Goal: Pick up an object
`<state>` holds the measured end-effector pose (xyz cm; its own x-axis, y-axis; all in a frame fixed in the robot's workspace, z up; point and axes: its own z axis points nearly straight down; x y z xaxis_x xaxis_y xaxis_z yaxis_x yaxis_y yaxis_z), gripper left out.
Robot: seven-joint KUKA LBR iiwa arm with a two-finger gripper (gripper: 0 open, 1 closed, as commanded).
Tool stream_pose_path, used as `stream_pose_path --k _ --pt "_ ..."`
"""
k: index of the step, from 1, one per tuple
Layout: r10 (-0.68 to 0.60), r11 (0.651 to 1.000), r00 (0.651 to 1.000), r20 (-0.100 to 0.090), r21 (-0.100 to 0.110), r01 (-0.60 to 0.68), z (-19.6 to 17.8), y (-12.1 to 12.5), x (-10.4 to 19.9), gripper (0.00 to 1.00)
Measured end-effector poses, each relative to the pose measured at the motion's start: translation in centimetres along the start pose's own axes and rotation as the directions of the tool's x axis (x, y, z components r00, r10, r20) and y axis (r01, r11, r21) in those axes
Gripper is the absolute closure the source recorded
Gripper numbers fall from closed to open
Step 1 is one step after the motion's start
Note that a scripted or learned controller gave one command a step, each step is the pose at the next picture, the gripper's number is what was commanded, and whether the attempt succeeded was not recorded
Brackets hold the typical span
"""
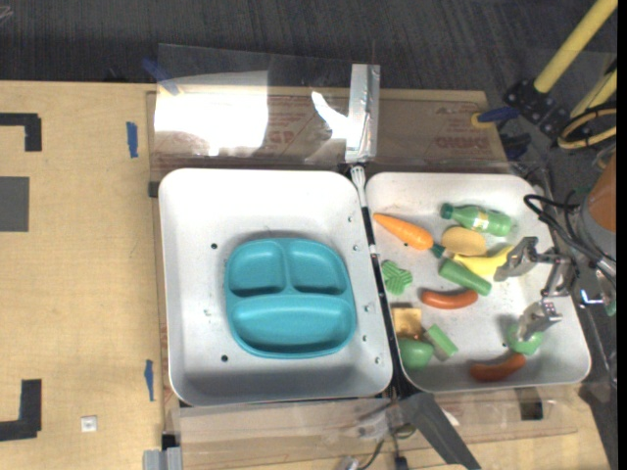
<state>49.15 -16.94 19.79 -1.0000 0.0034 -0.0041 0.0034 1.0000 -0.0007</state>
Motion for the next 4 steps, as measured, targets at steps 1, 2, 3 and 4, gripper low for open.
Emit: stream_pose_path --k 1,2,3,4 --pt "-0.079 0.997 0.997 0.007 0.001 0.079 10.0 2.6 0.8 0.0" --pt "-0.099 0.995 0.995 0.011 0.001 0.099 10.8 5.4 -7.4 0.0" --pt "-0.101 0.995 0.995 0.026 0.005 0.101 9.5 5.5 -7.8 1.0" --pt "-0.028 1.0 1.0 0.011 0.001 0.028 -4.8 6.6 -12.6 1.0"
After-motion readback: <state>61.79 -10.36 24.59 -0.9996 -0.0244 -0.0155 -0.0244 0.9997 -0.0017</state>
